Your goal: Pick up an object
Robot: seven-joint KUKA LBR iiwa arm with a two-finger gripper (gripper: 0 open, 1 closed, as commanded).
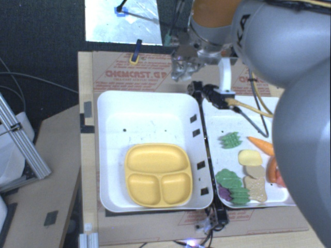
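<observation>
Camera view, working near to far: we note the bench surface [135,220] carrying two white bins. Nearest us in the right bin [223,122] sits a cluster of toy food: a purple-and-green leafy piece [230,187], a speckled cracker-like slab [255,188], a pale yellow round piece [250,157], an orange carrot [261,145], and, further back, a small green bunch [230,139]. The left bin [147,118] holds a yellow divided tray [158,173] toward its near side. We judge the toy pieces light, stiff plastic, likely a bit slick; the carrot looks the easiest candidate, best pinched across its narrow body at mid-length, while the flat slab offers little to grip. Beyond the bins, over the brown printed board, the end effector [182,68] hangs above the far rim, well apart from the food; we cannot tell its state, the picture being blurred there. Nothing is visibly held. The grey arm [289,45] fills the right side.
</observation>
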